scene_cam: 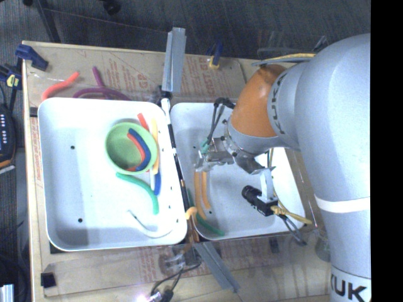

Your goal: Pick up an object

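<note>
My gripper [206, 159] hangs low over the left part of the right bin [236, 228], the grey arm with its orange band reaching in from the right. Just below it a tan curved tube [201, 194] lies along the bin's left wall. A dark green curved piece [211, 229] sits at the bin's front left corner. A small teal bit shows at the gripper's upper side, and I cannot tell what it is. The arm hides much of the right bin's floor.
The left bin [63, 187] holds a green bowl [126, 146] with red and blue curved pieces in it, a green curved tube [143, 187], a blue piece [157, 182] and a white piece [141, 222]. Orange and purple tubes [94, 92] lie on the bench behind it.
</note>
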